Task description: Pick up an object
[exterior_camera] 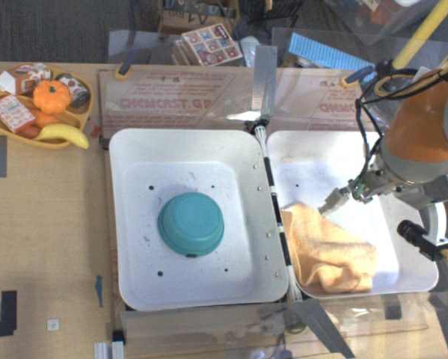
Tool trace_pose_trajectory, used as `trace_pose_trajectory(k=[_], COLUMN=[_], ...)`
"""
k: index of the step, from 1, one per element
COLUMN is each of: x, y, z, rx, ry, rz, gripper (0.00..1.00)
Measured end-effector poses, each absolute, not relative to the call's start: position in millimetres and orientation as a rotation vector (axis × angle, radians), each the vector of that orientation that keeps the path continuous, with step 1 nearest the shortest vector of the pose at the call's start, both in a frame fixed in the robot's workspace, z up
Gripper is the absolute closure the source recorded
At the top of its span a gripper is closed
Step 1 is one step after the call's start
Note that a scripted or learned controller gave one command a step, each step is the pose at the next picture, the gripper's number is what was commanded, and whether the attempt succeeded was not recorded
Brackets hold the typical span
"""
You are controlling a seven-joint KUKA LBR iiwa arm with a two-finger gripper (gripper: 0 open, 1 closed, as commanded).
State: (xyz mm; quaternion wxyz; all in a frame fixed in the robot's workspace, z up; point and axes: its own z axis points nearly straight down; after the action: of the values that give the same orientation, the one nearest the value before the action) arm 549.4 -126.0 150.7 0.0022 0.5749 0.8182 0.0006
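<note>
Crumpled yellow-orange cloth (330, 254), right bin (313, 149).

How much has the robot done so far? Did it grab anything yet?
Nothing looks picked up yet. The teal bowl sits upside down in the left bin, and the yellow cloth lies crumpled in the right bin. The claw hangs just above the cloth's top edge. The grabbing and lifting are left.
</note>
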Motion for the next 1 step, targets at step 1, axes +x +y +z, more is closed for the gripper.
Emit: trace_pose_trajectory(k=[1], x=[522.9], y=[-112.0], z=[88.8], rx=[1.856], ry=[2.524], rz=[0.008], gripper=[0.0])
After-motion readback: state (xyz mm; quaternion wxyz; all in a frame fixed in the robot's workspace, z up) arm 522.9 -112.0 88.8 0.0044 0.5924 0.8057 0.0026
